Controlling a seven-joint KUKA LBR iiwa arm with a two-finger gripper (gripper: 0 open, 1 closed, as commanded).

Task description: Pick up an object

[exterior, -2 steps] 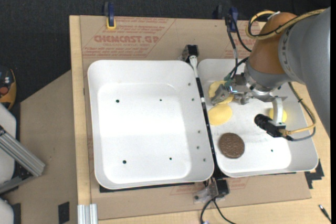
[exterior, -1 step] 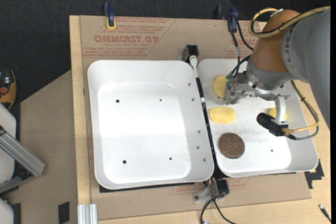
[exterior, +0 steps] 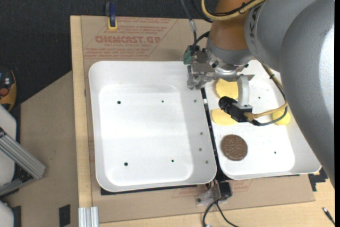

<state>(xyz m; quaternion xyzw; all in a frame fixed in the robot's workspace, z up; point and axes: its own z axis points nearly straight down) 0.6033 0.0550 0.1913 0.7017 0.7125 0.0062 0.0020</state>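
Note:
A round brown disc (exterior: pixel 234 146) lies flat near the front of the right bin (exterior: pixel 276 165). Pale yellow flat pieces lie further back in that bin: one (exterior: pixel 225 86) under the wrist, one (exterior: pixel 221 116) in the middle, and one (exterior: pixel 285 117) toward the right, all partly hidden by the arm. My gripper (exterior: pixel 196 80) hangs low over the back left corner of the right bin, close to the wall shared by the two bins. The brown disc is well in front of it and apart from it.
The left bin (exterior: pixel 106 167) sits beside the right one on a cardboard sheet (exterior: pixel 133 34). A blue and yellow clamp (exterior: pixel 111 14) grips the sheet's back edge. The big grey arm (exterior: pixel 297 45) covers the right bin's back right part.

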